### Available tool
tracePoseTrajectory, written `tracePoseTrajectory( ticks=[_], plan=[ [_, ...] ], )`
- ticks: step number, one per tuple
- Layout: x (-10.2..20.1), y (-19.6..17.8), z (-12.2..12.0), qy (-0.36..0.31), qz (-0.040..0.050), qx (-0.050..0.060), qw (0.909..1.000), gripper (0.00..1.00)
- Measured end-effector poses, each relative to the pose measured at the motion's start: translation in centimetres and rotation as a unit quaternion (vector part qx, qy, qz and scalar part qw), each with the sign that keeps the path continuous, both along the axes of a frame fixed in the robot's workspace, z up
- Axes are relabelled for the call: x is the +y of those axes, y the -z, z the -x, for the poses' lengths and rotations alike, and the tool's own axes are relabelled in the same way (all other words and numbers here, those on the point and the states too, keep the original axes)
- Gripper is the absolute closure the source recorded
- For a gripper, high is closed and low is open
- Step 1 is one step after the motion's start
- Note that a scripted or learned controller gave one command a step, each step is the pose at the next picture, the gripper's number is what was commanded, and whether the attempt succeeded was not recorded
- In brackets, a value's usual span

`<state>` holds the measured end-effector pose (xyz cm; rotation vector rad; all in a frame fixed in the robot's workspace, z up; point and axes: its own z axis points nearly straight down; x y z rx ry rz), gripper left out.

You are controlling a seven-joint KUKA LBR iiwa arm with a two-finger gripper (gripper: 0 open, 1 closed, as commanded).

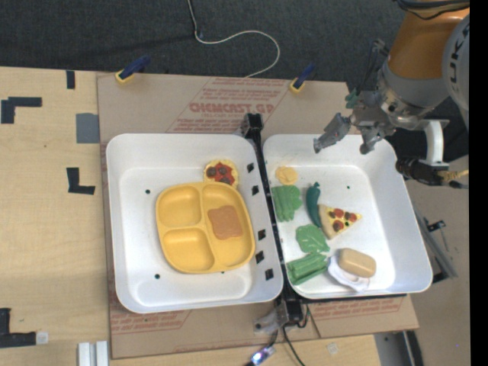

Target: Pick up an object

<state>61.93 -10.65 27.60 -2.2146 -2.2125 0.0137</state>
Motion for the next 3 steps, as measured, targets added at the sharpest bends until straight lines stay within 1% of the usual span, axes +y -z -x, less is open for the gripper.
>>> tracePoseTrajectory(
  ticks=[1,2,3],
  plan=[
    [0.0,-0.8,-0.2,-0.001,0.0007,-0.006,1.0000,0.00],
    [-0.6,3.8,-0.1,-0.001,0.0015,-0.005,1.0000,0.00],
    [-0.7,9.7,-0.9,-0.001,0.0012,-0.004,1.0000,0.00]
  ],
)
